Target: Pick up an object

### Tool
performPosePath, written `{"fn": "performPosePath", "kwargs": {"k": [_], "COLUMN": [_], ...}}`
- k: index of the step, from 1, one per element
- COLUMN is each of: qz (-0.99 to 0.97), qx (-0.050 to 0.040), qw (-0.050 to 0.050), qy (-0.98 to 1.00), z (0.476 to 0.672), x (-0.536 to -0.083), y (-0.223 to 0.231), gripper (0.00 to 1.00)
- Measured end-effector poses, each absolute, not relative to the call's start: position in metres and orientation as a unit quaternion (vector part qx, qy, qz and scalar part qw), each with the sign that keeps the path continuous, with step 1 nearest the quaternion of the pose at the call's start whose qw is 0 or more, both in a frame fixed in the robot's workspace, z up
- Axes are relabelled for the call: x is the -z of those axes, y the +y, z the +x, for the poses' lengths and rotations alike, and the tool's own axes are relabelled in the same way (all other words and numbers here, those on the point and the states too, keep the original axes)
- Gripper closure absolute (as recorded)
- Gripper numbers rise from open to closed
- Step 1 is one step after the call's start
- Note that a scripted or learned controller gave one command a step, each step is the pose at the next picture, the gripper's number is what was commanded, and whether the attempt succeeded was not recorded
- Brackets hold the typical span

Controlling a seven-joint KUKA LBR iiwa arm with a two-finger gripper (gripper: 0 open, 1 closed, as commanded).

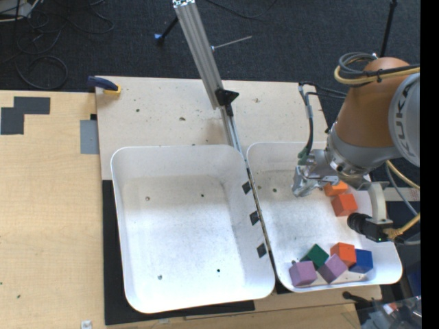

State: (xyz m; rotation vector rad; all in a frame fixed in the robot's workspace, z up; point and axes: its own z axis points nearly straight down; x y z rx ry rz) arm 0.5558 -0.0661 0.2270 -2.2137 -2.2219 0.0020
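My gripper [305, 182] hangs over the upper part of the right bin [288, 211], low above its floor. Nothing shows between its tips. Just to its right lies an orange block [341, 200], partly hidden by the wrist. Along the bin's near edge sits a cluster of blocks: a purple cube [302, 273], a green one [317, 255], a second purple one [333, 267], an orange one [343, 253] and a blue one [363, 260].
The left bin [130, 204] stands beside the right one, with a divider carrying black clips [254, 216] between them. A slanted aluminium bar [206, 60] rises behind the bins. Cables trail from the arm at the right.
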Motion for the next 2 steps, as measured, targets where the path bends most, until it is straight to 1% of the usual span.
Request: {"fn": "performPosePath", "kwargs": {"k": [1,2], "qz": [-0.706,-0.705], "qx": [-0.0003,-0.0001], "qw": [0.002,0.002], "qy": [-0.708,-0.709], "z": [0.567,0.570], "x": [-0.222,-0.230], "y": [-0.012,0.048], "gripper": [1.00,1.00]}}
